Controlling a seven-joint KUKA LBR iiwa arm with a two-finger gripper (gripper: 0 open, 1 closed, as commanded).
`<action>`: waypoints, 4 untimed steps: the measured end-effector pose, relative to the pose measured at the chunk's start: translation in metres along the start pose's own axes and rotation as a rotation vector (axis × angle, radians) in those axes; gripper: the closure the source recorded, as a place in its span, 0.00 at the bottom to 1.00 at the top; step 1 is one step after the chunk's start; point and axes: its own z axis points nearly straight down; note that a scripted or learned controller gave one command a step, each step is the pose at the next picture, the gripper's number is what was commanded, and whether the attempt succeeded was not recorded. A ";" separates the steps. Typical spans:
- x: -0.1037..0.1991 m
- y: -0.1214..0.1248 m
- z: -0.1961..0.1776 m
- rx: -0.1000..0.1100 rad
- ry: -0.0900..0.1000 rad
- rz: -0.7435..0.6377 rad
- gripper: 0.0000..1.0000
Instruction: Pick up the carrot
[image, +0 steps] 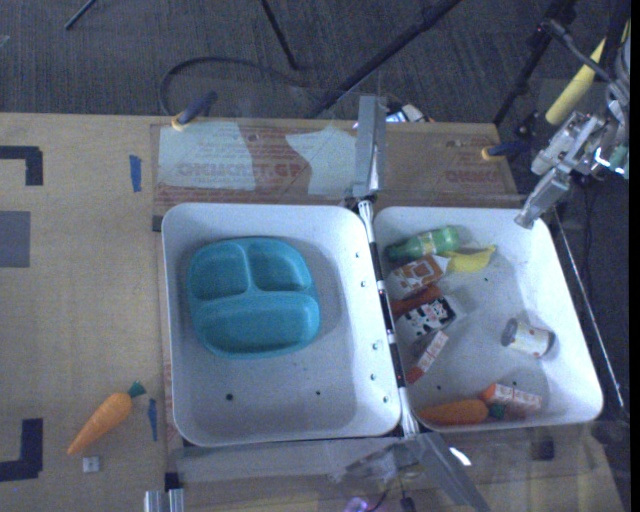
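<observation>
An orange carrot (455, 411) lies along the front edge of the right bin (575, 330), next to a small orange-and-red packet (514, 398). A second orange carrot with a green top (100, 422) lies on the wooden bench outside the bins, at the front left. My gripper (532, 208) hangs at the far right corner of the right bin, above its rim. It is far from both carrots, and I see nothing held in it.
The left bin (200, 400) holds a teal divided plate (254, 295). The right bin also holds a green bottle (425, 243), a banana (472, 260), small boxes (428, 312) near the divider and a small can (527, 338). A clamp post (366, 150) stands behind the bins.
</observation>
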 end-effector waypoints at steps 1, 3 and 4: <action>0.012 -0.043 0.016 0.000 0.005 -0.425 0.00; 0.037 -0.074 0.027 -0.005 0.005 -1.479 0.00; -0.068 -0.054 -0.008 -0.003 -0.003 -1.725 0.00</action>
